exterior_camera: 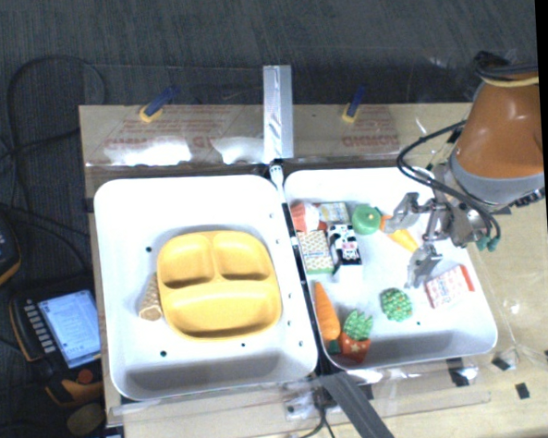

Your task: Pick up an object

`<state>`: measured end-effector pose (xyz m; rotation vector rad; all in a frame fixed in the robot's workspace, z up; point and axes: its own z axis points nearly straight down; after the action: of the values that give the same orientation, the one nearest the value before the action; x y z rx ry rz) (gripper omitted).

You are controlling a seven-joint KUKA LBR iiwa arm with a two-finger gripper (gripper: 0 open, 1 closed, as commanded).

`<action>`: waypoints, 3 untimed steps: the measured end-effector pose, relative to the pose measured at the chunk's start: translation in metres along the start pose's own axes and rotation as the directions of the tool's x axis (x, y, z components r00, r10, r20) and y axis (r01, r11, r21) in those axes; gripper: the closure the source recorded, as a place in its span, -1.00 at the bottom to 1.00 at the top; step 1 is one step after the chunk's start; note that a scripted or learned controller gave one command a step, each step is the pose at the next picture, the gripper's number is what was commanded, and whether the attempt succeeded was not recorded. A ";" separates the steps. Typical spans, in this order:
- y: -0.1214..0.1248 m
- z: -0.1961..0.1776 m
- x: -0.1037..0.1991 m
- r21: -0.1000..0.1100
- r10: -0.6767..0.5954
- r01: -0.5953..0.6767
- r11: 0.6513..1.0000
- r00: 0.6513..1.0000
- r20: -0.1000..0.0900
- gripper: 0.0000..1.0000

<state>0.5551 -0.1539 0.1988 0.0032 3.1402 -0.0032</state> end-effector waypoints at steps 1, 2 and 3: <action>0.011 0.110 -0.087 0.002 -0.027 0.027 1.000 1.000 0.011 -1.00; 0.001 0.109 -0.034 -0.001 0.122 -0.122 0.992 0.992 0.011 -1.00; 0.026 0.109 -0.084 0.022 0.157 -0.157 0.987 0.987 0.012 -1.00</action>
<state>0.6388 -0.1286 0.0901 0.2500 3.1194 -0.0391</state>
